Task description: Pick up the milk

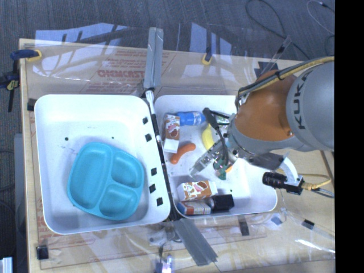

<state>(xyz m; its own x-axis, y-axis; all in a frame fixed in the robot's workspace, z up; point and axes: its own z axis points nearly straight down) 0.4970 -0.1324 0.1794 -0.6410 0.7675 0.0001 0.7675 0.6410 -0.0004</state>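
- I have the grey arm with its orange wrist band (263,121) reaching in from the right over the right-hand shallow white bin (259,203); the two-finger gripper (213,159) sits low in the middle of that bin.
- Gripper state: I cannot tell. The wrist covers most of the tool and what shows is a tangle of metal and green parts.
- I take the milk to be the small brown-and-white printed carton (196,190) lying on its side near the bin's front edge, just in front of the gripper and apart from it. A second small printed carton (173,126) stands by the divider at the back, so this pick is a judgement.
- Step in hand, as I read it: approach, nothing lifted.
- Next move calls for shifting toward the front edge and closing across the carton's narrow sides; a black block (223,202) lies touching or just beside it.
- Nearby: orange sausage-shaped item (182,151), yellow banana-like piece (208,137), blue-and-white bottle (191,118).
- Left white bin (51,118) holds a blue sectioned plastic tray (105,179).
- Carton print is too small to read.
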